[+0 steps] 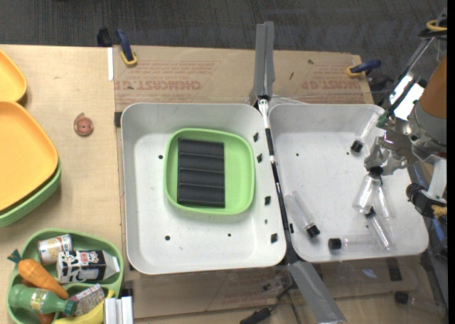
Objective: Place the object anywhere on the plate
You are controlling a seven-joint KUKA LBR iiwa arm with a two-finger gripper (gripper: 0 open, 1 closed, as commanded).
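A green square plate lies in the left bin, and a dark ribbed block rests on its middle. Several clear tubes with black caps are scattered in the right bin: one near the bin's left side, one at the far right, and others near the front right. My gripper hangs low over the right side of that bin, just above a clear tube. I cannot make out anything held in it.
Stacked orange and green plates lie on the wooden bench at left. A green bowl of toy food sits at the front left. A small pink disc and clamps lie behind the bins.
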